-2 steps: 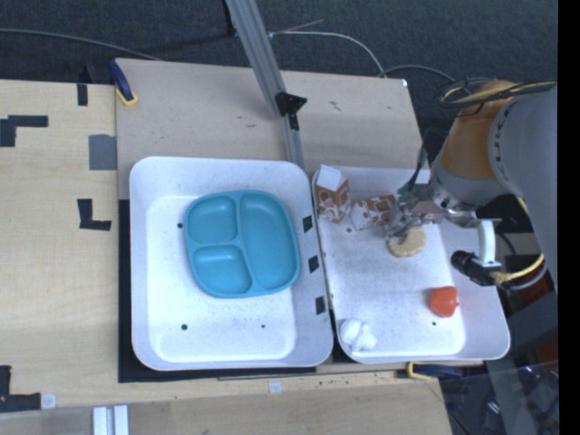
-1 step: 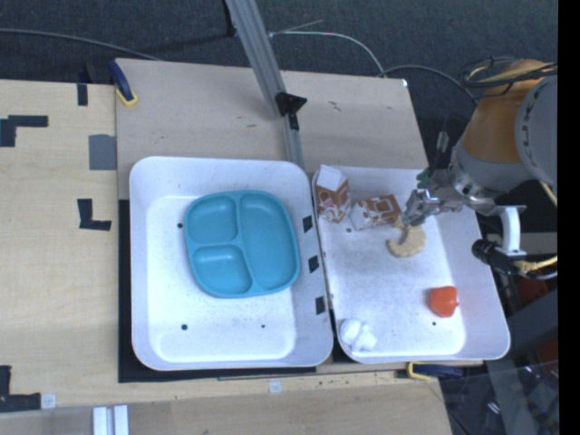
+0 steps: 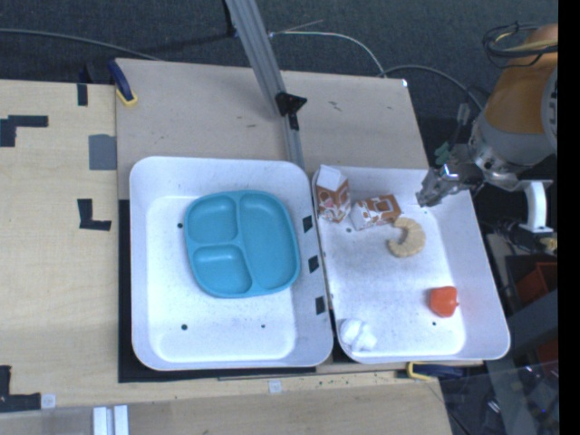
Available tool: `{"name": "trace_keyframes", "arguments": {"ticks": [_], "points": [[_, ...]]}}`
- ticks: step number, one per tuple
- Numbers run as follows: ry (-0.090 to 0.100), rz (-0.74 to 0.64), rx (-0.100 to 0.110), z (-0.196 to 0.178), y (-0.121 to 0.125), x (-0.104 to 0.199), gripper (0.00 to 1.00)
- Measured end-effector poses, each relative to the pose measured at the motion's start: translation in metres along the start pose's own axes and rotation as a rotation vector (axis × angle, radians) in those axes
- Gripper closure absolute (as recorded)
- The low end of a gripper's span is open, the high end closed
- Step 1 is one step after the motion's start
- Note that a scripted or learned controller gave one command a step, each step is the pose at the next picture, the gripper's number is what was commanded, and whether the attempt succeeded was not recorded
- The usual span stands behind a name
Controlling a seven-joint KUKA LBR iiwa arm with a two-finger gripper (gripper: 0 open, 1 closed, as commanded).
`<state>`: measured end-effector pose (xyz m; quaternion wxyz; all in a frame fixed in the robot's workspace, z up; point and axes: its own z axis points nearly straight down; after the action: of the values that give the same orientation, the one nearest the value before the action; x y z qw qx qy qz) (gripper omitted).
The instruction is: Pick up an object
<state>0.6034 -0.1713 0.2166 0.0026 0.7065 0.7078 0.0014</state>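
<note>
Your gripper (image 3: 433,191) hovers by the right bin's (image 3: 480,270) far edge, near the croissant (image 3: 407,237); I can't tell its grip state.

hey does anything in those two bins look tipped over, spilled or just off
Nothing spilled. In the right bin, two small cartons lie askew near the top edge, apparently toppled. The blue divided plate sits tilted in the left bin. The end effector hovers near the right bin's upper corner.

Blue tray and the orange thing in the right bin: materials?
Blue tray: looks like moulded plastic, matte, one even colour with three pressed compartments. Orange thing: probably smooth plastic or rubber, a uniform colour; too small to be sure.
</note>
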Motion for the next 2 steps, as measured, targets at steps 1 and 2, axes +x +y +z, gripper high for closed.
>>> {"name": "trace_keyframes", "arguments": {"ticks": [1, 2], "points": [[0.001, 0.0, 0.002, -0.038, 0.001, 0.0, 1.0], [0.003, -0.004, 0.006, -0.03, 0.02, 0.049, 1.0]]}}
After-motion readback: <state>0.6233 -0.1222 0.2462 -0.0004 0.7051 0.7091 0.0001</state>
